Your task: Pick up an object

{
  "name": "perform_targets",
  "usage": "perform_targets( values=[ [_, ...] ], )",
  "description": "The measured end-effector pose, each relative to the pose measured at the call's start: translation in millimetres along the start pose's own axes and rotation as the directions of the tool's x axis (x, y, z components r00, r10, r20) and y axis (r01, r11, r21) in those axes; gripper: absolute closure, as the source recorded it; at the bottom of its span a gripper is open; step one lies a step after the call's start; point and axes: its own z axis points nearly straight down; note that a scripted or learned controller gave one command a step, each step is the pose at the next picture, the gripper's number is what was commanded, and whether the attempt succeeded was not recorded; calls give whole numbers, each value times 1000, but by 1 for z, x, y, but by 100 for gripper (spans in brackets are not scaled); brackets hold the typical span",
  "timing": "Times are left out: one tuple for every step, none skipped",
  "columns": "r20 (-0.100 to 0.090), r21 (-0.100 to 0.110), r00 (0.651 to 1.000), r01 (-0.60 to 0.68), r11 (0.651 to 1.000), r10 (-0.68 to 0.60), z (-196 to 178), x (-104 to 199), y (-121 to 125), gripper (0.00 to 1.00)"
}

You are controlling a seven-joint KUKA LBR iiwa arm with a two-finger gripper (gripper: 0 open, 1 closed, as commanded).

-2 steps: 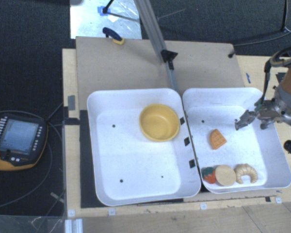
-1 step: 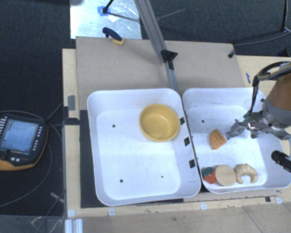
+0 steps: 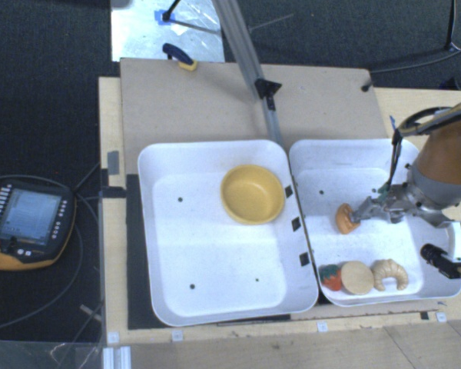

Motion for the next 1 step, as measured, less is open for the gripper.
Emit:
perform_targets(
  values=[
    [0,1,1000,0,1000,0,-10,0,0,100]
  ],
)
